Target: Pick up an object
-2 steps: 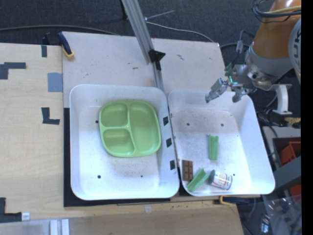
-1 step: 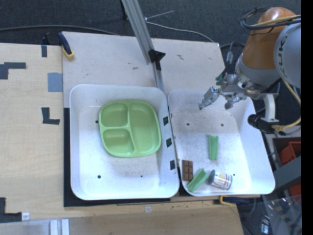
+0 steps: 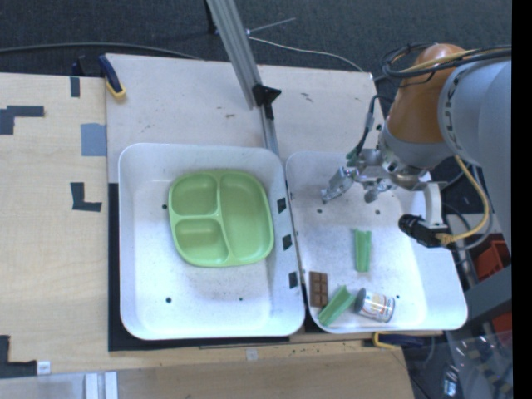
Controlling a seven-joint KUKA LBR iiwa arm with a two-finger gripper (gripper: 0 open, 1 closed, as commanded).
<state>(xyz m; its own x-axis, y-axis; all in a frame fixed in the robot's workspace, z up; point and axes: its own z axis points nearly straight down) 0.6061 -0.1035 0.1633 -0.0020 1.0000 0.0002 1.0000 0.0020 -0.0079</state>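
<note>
Small silver can [image 3: 376,306] lying beside green wedge [image 3: 334,305], brown block [image 3: 318,288], tool [image 3: 349,183] apart above, fingers spread, holding nothing

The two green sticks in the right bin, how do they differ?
The upper green stick lies near the middle of the right bin, roughly upright in the view and apart from other things. The lower green stick lies slanted at the near edge, between the brown block and the small can. Both are green, slim and flat on the floor.
</note>
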